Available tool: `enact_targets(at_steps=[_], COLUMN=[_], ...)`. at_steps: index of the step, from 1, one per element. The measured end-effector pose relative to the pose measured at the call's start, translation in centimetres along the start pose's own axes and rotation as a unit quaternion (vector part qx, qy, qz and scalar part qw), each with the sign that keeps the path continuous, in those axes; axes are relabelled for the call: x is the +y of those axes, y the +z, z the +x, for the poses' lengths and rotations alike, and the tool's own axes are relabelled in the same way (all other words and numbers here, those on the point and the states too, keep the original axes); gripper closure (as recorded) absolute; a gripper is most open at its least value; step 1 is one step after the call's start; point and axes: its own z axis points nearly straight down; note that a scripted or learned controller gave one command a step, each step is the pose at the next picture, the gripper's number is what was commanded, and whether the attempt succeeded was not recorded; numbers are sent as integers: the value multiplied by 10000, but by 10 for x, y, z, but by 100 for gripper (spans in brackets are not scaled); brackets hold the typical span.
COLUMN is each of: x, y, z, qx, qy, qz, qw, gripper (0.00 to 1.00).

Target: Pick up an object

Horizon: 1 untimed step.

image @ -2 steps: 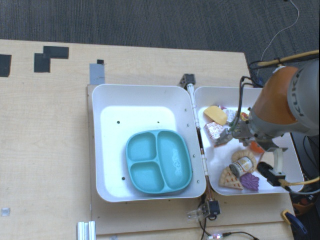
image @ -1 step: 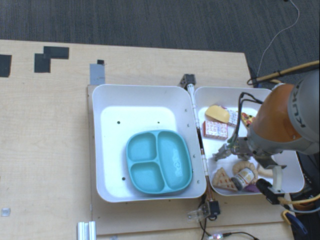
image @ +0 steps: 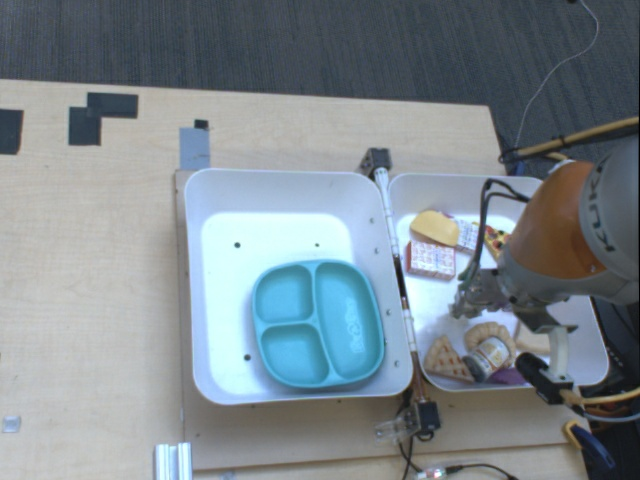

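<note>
The pick looks to be at its approach stage: nothing is lifted, and every item lies on the floor of the right-hand bin (image: 596,366). The gripper (image: 478,300) hangs low inside that bin under the orange-banded wrist; whether it is open or closed cannot be told from this slanted view, and nothing can be seen held in it. Just below it, nearest of all, sits a small round tin-like object (image: 490,349), which I judge the likeliest target. Beside that, toward the bin's near corner, lies a tan waffle-patterned wedge (image: 447,359). Above and to the left of the gripper is a red-and-white checked packet (image: 432,259), and above that a yellow wedge (image: 436,228). Well off to its left, in the other bin (image: 215,208), rests a blue divided plate (image: 318,322). Still to do: settle on one item, grip it and raise it clear
</note>
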Motion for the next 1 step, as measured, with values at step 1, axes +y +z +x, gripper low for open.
enact_targets(at_steps=[1], x=[0], y=[0], z=[0], qx=[1], qy=[0], qz=[3], qw=[10000], gripper=[0])
